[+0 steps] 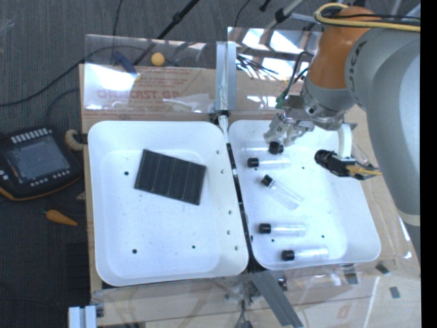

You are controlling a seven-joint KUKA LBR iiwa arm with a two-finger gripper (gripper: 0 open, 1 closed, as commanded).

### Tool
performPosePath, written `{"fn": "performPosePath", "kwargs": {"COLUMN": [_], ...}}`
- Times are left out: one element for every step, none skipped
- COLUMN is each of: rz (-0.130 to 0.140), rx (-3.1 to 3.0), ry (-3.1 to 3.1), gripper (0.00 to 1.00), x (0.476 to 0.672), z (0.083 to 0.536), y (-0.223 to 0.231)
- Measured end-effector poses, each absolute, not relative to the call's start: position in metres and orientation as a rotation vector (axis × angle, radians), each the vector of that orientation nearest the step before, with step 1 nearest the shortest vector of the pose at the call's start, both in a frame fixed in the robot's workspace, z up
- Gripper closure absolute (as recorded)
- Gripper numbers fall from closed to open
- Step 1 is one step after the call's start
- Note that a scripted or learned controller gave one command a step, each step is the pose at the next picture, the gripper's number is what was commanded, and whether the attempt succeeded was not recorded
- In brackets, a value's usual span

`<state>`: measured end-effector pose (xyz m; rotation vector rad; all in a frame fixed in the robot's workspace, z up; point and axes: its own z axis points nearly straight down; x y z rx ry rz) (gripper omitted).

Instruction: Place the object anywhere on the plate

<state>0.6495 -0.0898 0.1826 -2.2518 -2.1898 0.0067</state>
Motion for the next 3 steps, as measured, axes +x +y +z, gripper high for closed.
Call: {"fn": "performPosePath", "kwargs": {"rz": [0.004,0.001,0.003], "rx": [-1.932,-1.607,-1.714], "ry": [-2.476,-2.699,-2.632], "gripper": [1.00,1.00,1.00], "x": [0.621,0.638,0.668], "z": [0.190,0.209,0.199], "y": [-0.042,0.042,0.107]}}
